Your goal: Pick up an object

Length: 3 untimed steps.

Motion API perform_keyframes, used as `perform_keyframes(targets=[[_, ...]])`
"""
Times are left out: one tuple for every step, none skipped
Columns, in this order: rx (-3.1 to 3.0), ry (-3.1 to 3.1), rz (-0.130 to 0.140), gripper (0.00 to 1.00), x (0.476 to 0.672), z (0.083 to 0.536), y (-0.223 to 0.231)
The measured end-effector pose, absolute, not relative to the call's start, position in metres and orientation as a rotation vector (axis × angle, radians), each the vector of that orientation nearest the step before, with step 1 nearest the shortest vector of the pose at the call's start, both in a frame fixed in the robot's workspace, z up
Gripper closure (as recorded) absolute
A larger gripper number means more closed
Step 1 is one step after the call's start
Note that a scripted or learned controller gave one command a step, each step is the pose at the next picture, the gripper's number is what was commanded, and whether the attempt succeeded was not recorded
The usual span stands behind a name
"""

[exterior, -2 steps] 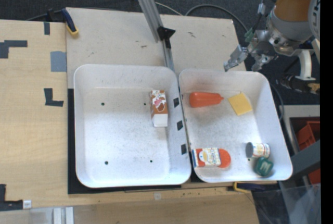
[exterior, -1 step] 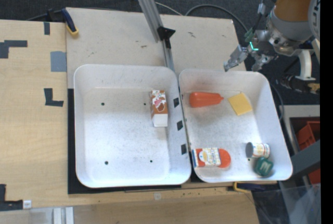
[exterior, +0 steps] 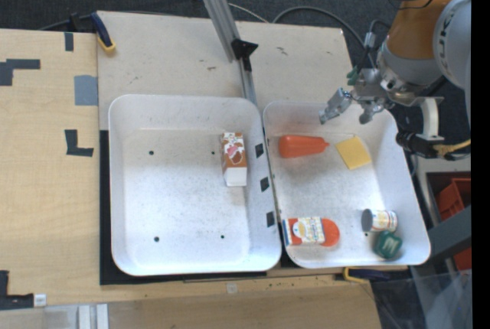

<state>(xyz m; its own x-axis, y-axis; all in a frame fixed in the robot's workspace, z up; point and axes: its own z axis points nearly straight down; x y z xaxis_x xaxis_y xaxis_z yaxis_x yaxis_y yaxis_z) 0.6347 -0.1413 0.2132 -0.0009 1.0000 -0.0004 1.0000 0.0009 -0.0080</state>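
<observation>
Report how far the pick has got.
Nothing looks picked yet. The gripper hangs open over the right bin, with nothing between its fingers. The orange carrot and yellow block lie just below it. Lowering, closing and lifting remain.

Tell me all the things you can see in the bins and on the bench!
carton: one, orange, brown and white, left bin, near its right wall
carrot-shaped toy: one, orange, right bin, upper part
block: one, yellow, right of the carrot-shaped toy
pouch: one, red and white, right bin, bottom left
small jar: one, pale with dark end, right bin, lower right
green piece: one, just below the small jar
gripper: one, grey, fingers open, above the right bin's top edge, holding nothing
</observation>
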Motion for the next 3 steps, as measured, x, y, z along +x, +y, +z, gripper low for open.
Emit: perform_keyframes(targets=[[-2.218, -2.218, 0.009, 0.0, 0.633, 0.156, -0.151], [-2.229, -2.231, -0.011, 0.0, 0.647, 0.108, -0.154], [-2.218, -2.224, 0.003, 1.0, 0.643, 0.114, -0.152]])
